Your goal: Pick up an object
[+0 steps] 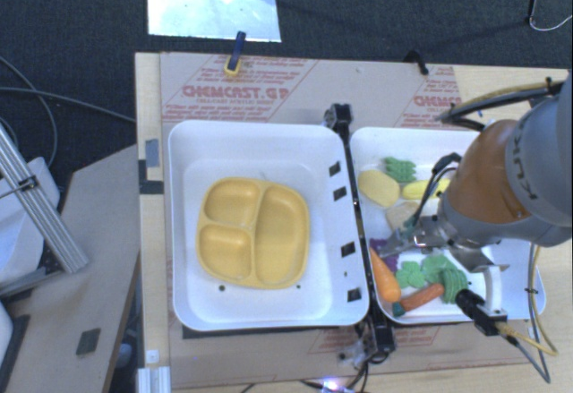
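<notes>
Where the grey arm (pixel 528 167) reaches in from the right, its orange band hangs over the right bin (pixel 510 259) and hides much of that bin's middle. The gripper (pixel 444 259) sits low over the near half of this bin, directly above a cluster of green toy vegetables (pixel 423 274). The wrist and its metal parts cover the tips, so I cannot tell whether the gripper is released, clenched or grasping anything.

The green cluster lies partly under the gripper and partly out to its left, on the bin floor as far as can be seen. Just beside it on the near side lies a short orange carrot (pixel 423 296), pointing toward the bin's near edge. A longer carrot (pixel 385 276) lies along the left wall of the same bin, apart from the gripper. A small purple piece (pixel 380 247) shows at that carrot's far end.

Farther back in the right bin, well clear of the gripper, are a pale yellow lump (pixel 378 188), a leafy green toy (pixel 399 169) touching its far side, and a bright yellow piece (pixel 415 191) half hidden by a black cable.

The left bin (pixel 192 149) holds a yellow sectioned plate (pixel 255 231), lying flat near its middle
</notes>
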Action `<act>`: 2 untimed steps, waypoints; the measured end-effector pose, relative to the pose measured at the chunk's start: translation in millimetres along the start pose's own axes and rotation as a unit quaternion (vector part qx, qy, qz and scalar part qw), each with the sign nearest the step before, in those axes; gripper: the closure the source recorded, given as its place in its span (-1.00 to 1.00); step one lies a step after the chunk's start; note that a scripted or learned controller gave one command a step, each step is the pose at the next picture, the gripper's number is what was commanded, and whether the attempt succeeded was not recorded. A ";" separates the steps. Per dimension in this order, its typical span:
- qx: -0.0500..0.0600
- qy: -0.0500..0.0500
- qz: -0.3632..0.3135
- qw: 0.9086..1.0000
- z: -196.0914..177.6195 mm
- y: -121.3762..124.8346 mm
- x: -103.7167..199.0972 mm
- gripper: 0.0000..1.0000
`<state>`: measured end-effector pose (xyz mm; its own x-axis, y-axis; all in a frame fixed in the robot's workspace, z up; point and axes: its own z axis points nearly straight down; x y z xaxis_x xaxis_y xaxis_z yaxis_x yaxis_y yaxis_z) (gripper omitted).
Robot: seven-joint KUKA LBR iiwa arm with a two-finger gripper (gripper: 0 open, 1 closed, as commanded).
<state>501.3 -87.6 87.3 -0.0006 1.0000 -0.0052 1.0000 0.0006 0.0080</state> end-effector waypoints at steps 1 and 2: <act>0.003 0.002 0.000 1.000 -5.9 -14.3 2.9 -1.00; 0.002 0.002 0.000 1.000 -16.0 -13.2 2.9 1.00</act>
<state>488.0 -84.6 103.2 -0.0014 1.0000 -0.0006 1.0000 0.0014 0.0042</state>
